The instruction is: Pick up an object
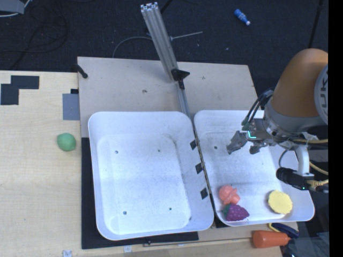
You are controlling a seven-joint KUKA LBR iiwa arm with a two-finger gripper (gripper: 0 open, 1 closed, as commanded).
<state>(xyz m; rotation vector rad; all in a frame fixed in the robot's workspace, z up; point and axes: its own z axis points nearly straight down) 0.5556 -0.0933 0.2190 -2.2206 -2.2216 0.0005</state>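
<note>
Gripper open over right bin, holding nothing. Targets at its 6 o'clock: orange piece, purple piece; yellow disc at 5. Suggest yellow: isolated, so cleaner finger clearance.

The bench bears two white bins: left bin, right bin. A green ball lies on the wood left of them.
</note>
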